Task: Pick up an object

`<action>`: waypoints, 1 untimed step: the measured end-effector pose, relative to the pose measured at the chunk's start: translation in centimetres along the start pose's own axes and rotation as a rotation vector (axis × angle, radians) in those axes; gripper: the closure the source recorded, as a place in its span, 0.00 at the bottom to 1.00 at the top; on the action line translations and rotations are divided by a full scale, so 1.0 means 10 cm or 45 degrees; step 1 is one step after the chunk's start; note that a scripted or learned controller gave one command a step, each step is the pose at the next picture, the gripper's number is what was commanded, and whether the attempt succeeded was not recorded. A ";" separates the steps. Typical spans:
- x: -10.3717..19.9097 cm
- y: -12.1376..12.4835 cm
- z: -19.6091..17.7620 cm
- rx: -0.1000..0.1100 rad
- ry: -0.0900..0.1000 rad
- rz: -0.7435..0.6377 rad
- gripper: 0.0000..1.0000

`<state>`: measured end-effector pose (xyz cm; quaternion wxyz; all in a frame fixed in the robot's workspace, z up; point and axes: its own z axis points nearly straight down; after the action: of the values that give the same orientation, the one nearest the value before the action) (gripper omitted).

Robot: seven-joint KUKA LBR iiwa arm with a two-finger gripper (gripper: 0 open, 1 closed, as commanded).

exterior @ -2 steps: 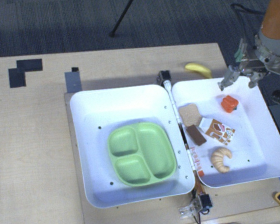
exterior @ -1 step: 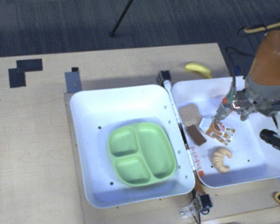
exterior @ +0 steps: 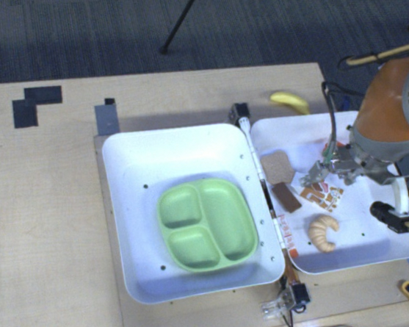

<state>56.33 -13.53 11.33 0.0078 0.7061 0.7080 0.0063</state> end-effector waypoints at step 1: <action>0.09 -0.13 0.11 0.020 0.002 0.000 0.00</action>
<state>55.02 -12.62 10.20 0.0015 0.7063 0.7080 0.0013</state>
